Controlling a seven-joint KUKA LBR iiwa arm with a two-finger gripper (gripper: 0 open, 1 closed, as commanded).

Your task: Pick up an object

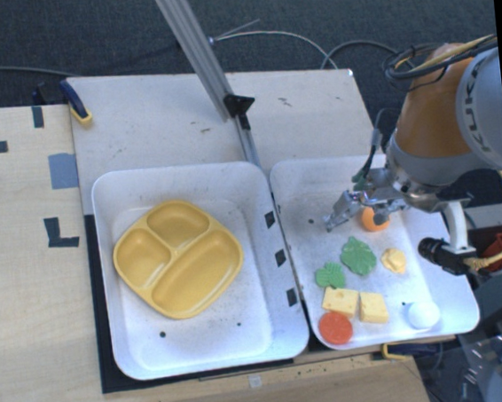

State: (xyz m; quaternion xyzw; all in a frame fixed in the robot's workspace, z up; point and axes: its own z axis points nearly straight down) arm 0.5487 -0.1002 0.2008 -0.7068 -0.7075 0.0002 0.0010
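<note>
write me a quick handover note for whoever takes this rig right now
Claw: low over the right bin, beside the small orange piece; finger state unclear, nothing visibly held.
Right bin: two green pieces, two yellow blocks, red disc, white ball, small yellow piece.
Left bin: yellow divided plate.
Done: no pick confirmed.
Left: grasp and lift one object.
</note>
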